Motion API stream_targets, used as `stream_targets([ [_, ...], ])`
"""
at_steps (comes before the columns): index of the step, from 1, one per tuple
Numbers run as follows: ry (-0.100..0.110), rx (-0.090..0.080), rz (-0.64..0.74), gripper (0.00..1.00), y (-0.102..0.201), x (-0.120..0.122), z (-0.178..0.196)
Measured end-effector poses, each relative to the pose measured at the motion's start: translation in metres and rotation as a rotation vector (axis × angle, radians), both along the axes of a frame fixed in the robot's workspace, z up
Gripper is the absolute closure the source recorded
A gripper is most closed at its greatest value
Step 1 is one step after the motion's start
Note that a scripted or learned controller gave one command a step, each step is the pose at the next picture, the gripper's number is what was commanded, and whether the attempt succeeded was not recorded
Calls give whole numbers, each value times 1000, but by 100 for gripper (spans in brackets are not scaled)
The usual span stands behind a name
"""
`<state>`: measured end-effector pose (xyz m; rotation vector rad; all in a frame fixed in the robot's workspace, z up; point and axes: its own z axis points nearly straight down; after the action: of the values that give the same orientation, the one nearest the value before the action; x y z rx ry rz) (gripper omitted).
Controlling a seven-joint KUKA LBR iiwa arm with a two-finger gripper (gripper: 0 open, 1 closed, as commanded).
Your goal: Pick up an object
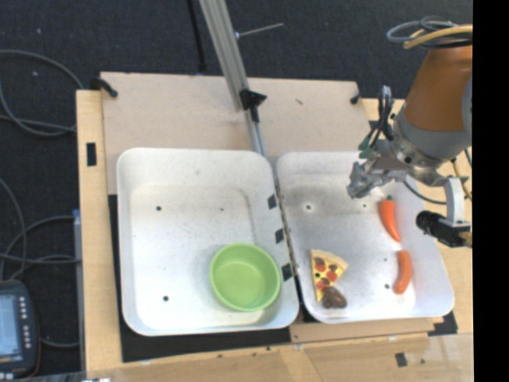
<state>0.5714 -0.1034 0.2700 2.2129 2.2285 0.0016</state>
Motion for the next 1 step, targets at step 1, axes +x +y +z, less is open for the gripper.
stream_targets([
  [1, 1, 0, -1, 100, 52, -4, -16],
])
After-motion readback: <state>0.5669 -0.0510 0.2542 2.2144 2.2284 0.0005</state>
